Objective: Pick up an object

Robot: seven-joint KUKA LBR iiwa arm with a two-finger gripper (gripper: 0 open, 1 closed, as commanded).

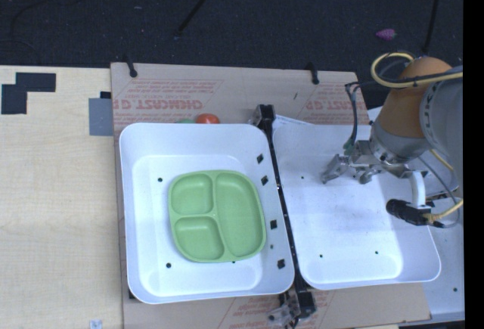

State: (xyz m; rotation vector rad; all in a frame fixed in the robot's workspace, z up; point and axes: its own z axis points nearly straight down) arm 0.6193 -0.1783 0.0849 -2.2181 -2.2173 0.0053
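A: Where is the arm in this moment?

B: The grey arm with the orange band (412,97) comes in at the right side of the frame. Its two-finger gripper (349,169) hangs over the upper part of the shallow white plastic bin on the right (355,252). The bare floor of this bin shows below the gripper.

A: Is the gripper wide or narrow? Does it hold something?

B: The metal fingers (330,172) look spread apart, so I would say it is open. I see nothing between them. It holds no object.

A: And where is the object to pick?

B: The thing I can name clearly is a light green plastic plate with three compartments (217,215). It lies flat in the middle of the shallow white plastic bin on the left (144,169), left of centre in the frame. It is well apart from the gripper; the divider between the bins is in the way. A small orange-red round thing (207,119) sits just behind the upper rim of the left bin, on the cardboard sheet (166,97). What it is I cannot tell.

A: So how far is the task?

B: In my judgement, at the start. Nothing is grasped and nothing is lifted. The reach, the closing and the lift are all left to do.
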